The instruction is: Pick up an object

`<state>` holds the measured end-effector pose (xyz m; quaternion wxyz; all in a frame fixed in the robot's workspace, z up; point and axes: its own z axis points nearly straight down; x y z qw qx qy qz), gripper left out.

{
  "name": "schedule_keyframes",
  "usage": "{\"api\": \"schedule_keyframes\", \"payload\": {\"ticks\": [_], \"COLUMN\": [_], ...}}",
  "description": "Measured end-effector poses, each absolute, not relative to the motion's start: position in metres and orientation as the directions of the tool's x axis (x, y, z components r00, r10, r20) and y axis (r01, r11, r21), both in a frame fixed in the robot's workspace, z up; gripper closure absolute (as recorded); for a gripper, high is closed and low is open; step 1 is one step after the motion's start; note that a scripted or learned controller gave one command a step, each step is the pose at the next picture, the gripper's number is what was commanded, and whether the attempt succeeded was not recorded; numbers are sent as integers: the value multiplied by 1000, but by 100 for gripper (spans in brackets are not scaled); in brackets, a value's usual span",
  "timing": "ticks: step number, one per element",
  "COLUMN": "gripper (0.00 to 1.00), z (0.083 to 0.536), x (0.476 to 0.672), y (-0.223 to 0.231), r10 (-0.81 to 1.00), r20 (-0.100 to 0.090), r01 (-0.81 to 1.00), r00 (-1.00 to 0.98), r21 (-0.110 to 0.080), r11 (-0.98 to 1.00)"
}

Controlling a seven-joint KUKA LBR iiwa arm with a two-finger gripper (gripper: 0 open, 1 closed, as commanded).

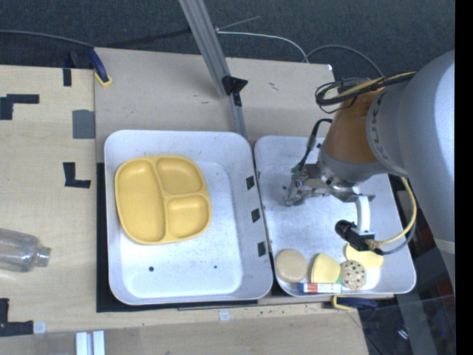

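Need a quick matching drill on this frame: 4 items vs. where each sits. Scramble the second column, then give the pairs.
Things:
1. yellow divided tray
2. clear plastic bottle
3. gripper
4. toy food pieces

Places:
A. near edge of the right bin
B. on the bench, left of both bins
C. in the left bin
D. over the right bin's far half

Pairs: 1-C, 2-B, 3-D, 4-A

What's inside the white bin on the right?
The right bin holds toy foods along its near edge: a bun, a yellow wedge and a cookie. The arm covers part of its floor.
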<state>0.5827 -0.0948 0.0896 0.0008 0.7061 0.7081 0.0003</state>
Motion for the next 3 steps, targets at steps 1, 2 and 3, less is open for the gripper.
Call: {"api": "schedule_keyframes", "payload": {"ticks": [1, 2, 3], "gripper": [100, 100, 100], "z": [90, 193, 188], "x": [566, 567, 524], "y": [-92, -30, -60], "r10": [1000, 1000, 1000], "r20": [-3, 2, -1], "r01": [1000, 1000, 1000], "r00": [1, -7, 3], "r21": [4, 6, -5], "r11": [-1, 7, -3]}}
